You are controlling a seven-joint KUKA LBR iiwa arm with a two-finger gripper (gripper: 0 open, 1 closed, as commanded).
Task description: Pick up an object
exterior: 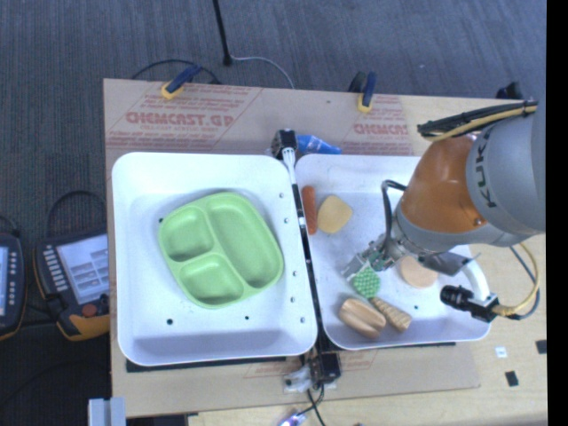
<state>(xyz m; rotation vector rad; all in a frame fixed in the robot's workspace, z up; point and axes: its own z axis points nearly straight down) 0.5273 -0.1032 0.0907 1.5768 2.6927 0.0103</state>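
Grey carpet surrounds a cardboard-topped bench point(222, 118) carrying two white bins side by side. Near edge of right bin point(351, 340): a tan bread roll point(360, 316) touching a cone-shaped piece point(392, 313). Just beyond them lies a green dotted piece point(366, 283), with the pincer point(376, 260) directly over its far edge; a pale disc point(417, 273) sits partly under the arm. Pincer opening: cannot tell, wrist hides it. Nothing visibly held. Judged step: descent onto the green piece, grasp not yet made. Next move calls for centring on it and closing without nudging the roll. Farther back: a yellow wedge point(334, 214) beside an orange stick point(310, 209) at the divider. Left bin point(133, 185) holds a green tray point(222, 248). Clamps and cables at the far edge.
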